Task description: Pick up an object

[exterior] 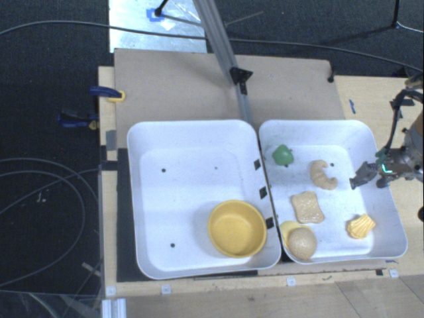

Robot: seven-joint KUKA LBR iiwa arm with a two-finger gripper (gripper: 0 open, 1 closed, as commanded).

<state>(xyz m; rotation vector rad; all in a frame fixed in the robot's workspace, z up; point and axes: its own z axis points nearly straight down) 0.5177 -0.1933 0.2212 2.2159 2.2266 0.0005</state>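
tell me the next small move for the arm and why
Probably slide the end effector a little left and lower it toward the croissant, the nearest item. It sits at the right bin's right edge with nothing between its fingers.

A dark, finely textured carpet [53,52] covers the floor, with thin black cables [40,197] looping across it on the left and another cable running along the far side. On the near side stands a pale wooden bench [344,297] topped by a tan board [179,85], with a blue and yellow clamp [99,95] gripping its left edge and a second blue clamp [76,119] just beside it. A grey metal pole [215,32] slants from the far side toward the middle of the board, and beyond the board lies a shiny silver sheet [142,12] marked with a bit of blue tape [154,15].
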